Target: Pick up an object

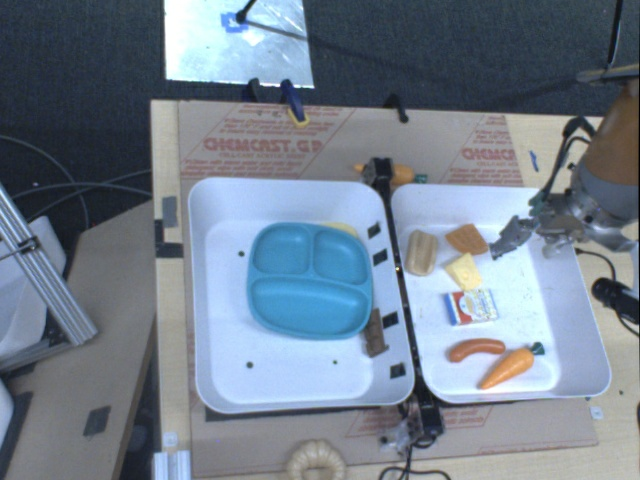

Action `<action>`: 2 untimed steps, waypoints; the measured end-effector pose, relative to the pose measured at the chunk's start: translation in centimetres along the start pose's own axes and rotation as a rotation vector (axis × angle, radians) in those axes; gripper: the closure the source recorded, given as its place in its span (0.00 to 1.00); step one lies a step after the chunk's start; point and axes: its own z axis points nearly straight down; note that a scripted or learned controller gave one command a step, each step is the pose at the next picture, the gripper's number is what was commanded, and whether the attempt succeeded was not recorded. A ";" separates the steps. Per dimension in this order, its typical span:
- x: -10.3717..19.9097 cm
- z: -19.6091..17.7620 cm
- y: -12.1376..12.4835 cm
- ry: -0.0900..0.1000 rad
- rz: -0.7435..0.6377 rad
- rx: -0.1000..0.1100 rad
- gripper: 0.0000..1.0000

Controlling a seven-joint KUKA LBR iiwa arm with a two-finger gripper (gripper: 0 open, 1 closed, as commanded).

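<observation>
Orange carrot [507, 365], one sausage [476, 349], one blue tray [309, 279]; jaws' state indiscernible.

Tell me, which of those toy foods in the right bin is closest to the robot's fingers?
The orange-brown piece at the bin's top, just left of the fingers. The yellow cheese wedge and carrot lie lower.

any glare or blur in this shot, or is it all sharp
Camera view: glare washes out the shiny sheet on the dark floor; the gripper and wrist look soft and smeared; the blue divided plate and toy carrot are evenly lit, with faint shadows.
</observation>
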 end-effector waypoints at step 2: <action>-0.2 3.9 -0.3 -0.002 -0.001 -0.007 0.00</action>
